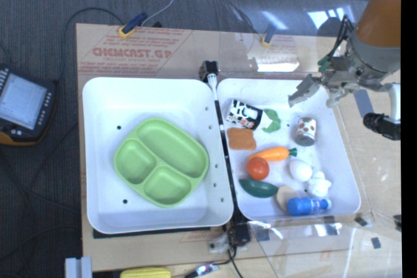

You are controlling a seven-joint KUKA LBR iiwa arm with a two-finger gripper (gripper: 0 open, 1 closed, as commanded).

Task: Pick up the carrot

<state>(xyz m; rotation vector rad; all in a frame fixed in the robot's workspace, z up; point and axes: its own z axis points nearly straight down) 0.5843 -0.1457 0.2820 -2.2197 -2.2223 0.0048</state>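
Observation:
The carrot (272, 154), orange with a small green top at its right end, lies in the middle of the right bin (342, 159). It rests between an orange slab (241, 139) and a white egg (300, 170), just above a red tomato (257, 168). My gripper (318, 96) hangs above the bin's far right corner, up and to the right of the carrot and well apart from it. Its two fingers are spread open with nothing between them.
The right bin also holds a black-and-white patterned pack (243, 114), a green leaf (270, 120), a small can (305, 130), a dark green vegetable (258, 188), a blue bottle (306, 206) and a small white item (319, 185). A green divided plate (163, 161) lies in the left bin (98, 114).

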